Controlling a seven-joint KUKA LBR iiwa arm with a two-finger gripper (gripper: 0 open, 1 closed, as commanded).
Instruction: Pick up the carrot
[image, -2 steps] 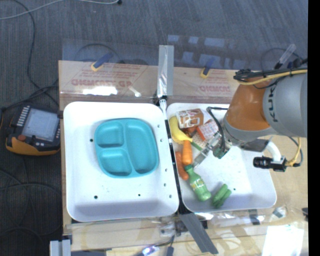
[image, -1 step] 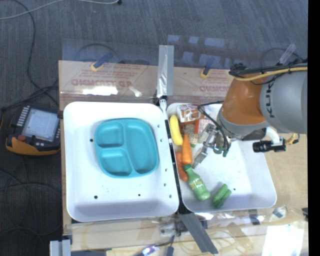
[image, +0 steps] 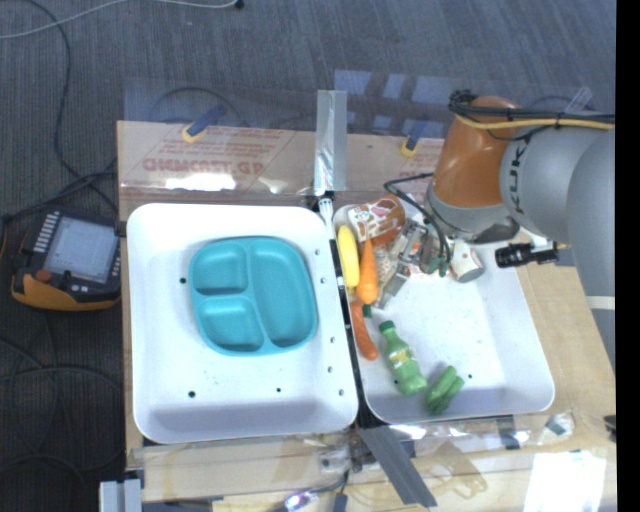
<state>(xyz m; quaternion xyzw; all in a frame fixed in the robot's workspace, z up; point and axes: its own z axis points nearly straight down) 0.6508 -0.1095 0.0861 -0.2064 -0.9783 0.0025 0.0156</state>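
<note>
The scene is set on dark grey carpet, on which a bench (image: 150, 160) topped with brown cardboard carries two shallow white bins side by side. At far left, off the bench, an orange-and-black handheld pendant (image: 65, 260) with a screen lies on the carpet. The left bin (image: 160, 400) holds a turquoise divided plate (image: 252, 294), well to the left of the fingers (image: 412, 262). The right bin (image: 500, 360) holds the remaining items, clustered along its left wall. A yellow banana-shaped item (image: 347, 254) lies against that wall, left of the fingers. The carrot (image: 367, 274) lies just right of the yellow item, just left of the fingers and apart from them; nothing is gripped. A second, thinner orange piece (image: 363, 332) lies below and left of the fingers, beside the bin wall. A green bottle (image: 403, 362) and a dark green vegetable (image: 441, 389) lie below the fingers, toward the near edge of the bin. A brown-and-white packet (image: 378, 218) sits just above and left of the fingers. The fingers are lowered into the upper part of the right bin; whether they are spread or pressed together cannot be determined. The grey arm (image: 560, 190) with its orange band (image: 470, 160) enters from the right.
</note>
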